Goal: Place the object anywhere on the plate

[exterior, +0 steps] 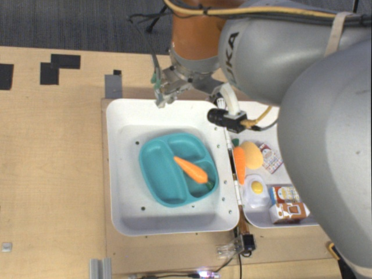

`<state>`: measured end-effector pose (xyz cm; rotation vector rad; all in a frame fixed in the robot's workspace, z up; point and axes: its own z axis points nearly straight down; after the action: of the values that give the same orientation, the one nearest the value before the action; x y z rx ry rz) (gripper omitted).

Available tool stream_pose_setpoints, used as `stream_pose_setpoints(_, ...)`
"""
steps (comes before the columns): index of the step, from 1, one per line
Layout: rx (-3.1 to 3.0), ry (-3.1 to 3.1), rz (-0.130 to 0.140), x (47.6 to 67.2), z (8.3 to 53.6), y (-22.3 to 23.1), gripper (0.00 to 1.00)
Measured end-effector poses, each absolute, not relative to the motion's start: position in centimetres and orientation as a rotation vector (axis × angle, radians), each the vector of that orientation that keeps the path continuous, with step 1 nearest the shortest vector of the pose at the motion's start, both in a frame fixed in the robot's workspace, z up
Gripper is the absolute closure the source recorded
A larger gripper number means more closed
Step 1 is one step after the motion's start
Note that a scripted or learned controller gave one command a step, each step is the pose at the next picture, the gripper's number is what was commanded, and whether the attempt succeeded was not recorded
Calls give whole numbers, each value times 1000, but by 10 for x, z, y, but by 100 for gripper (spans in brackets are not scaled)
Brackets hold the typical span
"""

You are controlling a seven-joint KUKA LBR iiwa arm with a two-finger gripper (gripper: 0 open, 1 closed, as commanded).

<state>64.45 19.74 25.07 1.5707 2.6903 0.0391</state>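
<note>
I count two white bins: the left bin (pixel 125 173) holds one teal divided plate (pixel 163 179) with one orange carrot (pixel 190 168) lying on it. In the right bin (pixel 256 217) I make out one more carrot (pixel 238 163), one yellow-orange rounded fruit (pixel 252 154), one egg-like piece (pixel 256 187), and two small printed packets (pixel 289 204). One arm (pixel 261 45) carries one gripper (pixel 161 92).

The arm (pixel 256 51) bears partly visible "KUKA" lettering.

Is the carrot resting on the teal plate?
Touching. The camera view shows the carrot lying across the teal plate, over its divider ridge.
</note>
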Motion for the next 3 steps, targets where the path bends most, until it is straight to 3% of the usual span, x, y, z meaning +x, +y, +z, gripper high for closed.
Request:
stream_pose_setpoints(1, 1570, 2692, 38, 644, 250, 198, 0)
stream_pose_setpoints(3, 1570, 2692, 38, 644, 250, 198, 0)
